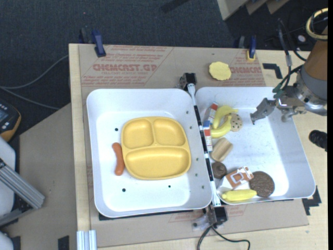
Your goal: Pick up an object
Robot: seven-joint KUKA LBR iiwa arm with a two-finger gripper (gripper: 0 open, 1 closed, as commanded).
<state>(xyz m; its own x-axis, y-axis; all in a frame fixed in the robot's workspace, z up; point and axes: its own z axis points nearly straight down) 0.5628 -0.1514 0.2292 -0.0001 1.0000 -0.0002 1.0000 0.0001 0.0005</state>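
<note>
Two white bins: the left bin [99,139] holds a yellow divided plate [155,147] and a sausage [118,158]. The right bin [296,155] holds bananas [222,121], cookies [261,183] and bread [221,149]. Gripper [273,110] spread, holding nothing.

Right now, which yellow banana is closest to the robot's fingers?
The banana at the far end of the right bin, beside the spotted cookie. The other yellow banana lies at the bin's near edge, farther from the gripper.

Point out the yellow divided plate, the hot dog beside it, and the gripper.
yellow divided plate [155,147], camera view, central ridge.
hot dog [118,158], camera view, mid-length.
gripper [272,112], camera view, between fingertips.
</note>
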